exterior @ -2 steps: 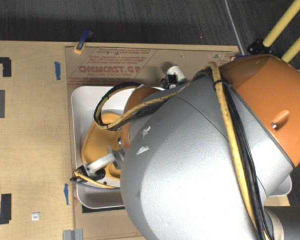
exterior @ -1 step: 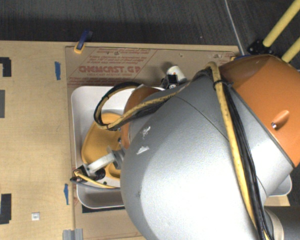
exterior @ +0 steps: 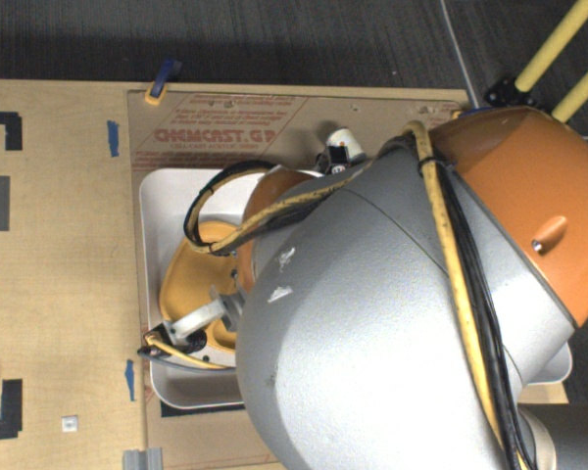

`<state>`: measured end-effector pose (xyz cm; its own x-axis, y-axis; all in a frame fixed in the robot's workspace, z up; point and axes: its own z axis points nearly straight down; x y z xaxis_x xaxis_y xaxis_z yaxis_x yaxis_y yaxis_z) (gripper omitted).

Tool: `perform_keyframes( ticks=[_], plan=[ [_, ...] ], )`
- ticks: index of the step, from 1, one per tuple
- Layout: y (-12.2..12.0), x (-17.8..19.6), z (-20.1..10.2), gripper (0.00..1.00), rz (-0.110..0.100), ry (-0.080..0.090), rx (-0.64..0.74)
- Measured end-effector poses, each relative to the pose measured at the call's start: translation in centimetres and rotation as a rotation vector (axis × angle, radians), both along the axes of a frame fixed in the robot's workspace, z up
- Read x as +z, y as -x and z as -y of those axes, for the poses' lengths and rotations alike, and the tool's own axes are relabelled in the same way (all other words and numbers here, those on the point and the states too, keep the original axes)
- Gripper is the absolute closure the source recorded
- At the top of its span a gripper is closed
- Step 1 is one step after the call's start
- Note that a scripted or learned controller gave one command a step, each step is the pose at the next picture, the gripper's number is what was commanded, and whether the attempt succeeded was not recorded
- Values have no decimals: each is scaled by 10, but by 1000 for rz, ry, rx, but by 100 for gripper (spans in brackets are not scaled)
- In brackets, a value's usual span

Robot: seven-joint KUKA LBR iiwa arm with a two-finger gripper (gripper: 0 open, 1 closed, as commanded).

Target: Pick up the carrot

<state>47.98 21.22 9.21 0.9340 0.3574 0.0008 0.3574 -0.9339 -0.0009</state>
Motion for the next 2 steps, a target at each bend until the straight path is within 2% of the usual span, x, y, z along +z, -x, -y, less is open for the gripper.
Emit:
perform_keyframes(
  ticks=[2],
  plan=[
    [0, 0, 0, 0, 0, 0, 0]
  ],
)
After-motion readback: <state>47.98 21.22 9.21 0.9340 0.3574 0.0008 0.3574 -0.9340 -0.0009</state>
